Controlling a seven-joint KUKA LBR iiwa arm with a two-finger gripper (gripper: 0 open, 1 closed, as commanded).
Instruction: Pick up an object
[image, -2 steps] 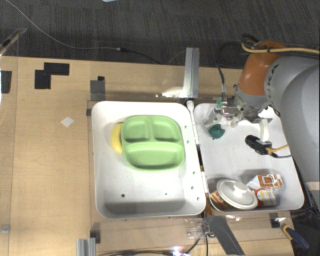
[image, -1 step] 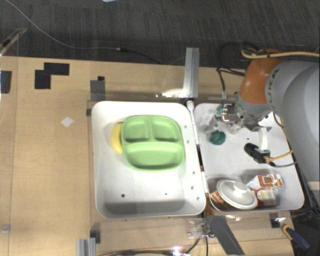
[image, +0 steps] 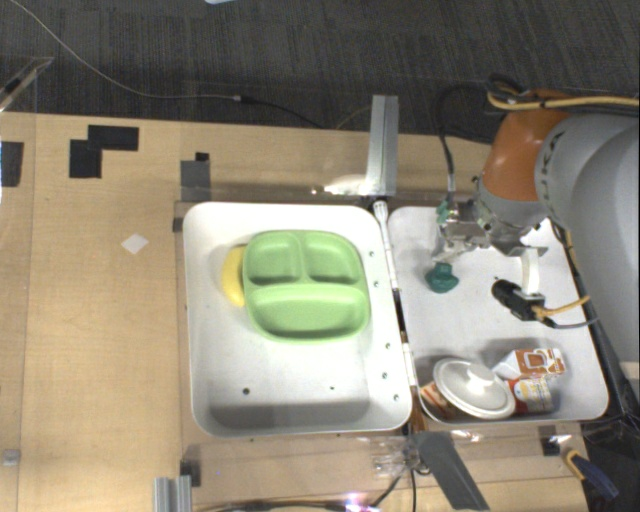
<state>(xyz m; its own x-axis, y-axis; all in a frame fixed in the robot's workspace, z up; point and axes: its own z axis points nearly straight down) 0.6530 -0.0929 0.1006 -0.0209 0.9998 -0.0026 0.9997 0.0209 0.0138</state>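
My gripper (image: 447, 251) hangs over the upper left part of the right bin (image: 580, 400), pointing down. Just below it a small teal object (image: 442, 279) rests on the bin floor, close under the fingertips. Whether the fingertips touch it, I cannot see. A small carton with red and white print (image: 535, 365) lies at the bin's lower right, next to a round silver lid or bowl (image: 472, 388) near the front edge. In the left bin (image: 200, 300) sits a green divided plate (image: 304, 283), with a yellow object (image: 232, 276) partly hidden under its left edge.
A black connector with a yellow cable (image: 525, 300) hangs from the arm over the right bin. A metal post (image: 383, 145) stands behind the divider between the bins. The grey arm and its orange band (image: 515, 160) fill the upper right.
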